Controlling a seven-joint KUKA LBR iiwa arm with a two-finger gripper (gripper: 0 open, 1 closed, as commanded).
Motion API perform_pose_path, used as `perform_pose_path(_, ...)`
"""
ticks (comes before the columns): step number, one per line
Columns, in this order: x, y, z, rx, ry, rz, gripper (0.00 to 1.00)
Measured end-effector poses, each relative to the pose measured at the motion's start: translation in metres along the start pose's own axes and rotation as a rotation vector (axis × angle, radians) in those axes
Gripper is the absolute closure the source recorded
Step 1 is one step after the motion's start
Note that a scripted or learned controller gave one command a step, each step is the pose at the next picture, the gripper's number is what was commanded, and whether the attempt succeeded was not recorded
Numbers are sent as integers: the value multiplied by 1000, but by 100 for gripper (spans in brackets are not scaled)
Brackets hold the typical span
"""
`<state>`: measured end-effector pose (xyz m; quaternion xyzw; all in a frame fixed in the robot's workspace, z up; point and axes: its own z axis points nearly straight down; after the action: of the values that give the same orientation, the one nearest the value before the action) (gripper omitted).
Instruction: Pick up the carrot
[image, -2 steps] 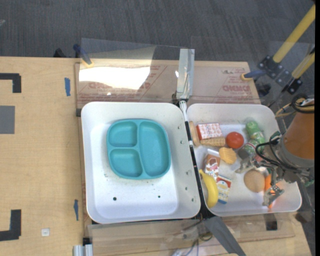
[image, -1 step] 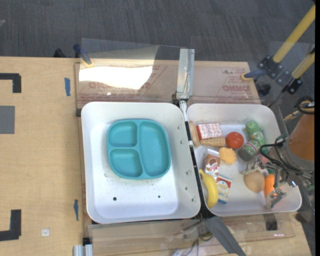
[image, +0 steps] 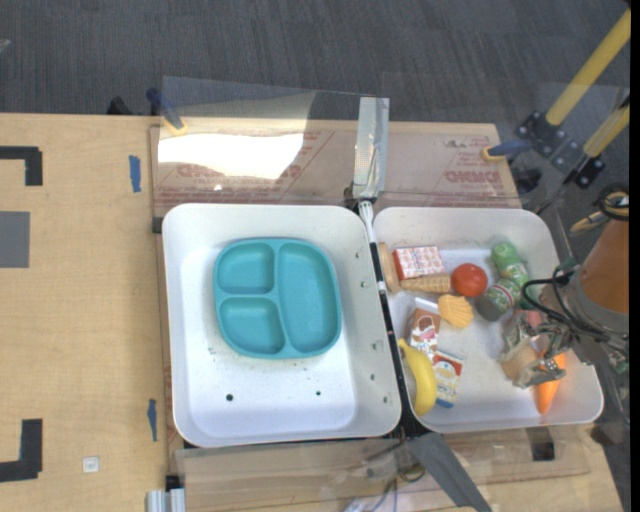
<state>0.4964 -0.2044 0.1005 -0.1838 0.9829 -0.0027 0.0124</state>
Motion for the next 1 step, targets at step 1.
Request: perform_pose_path(1,0,0,1,-1,2,0,0)
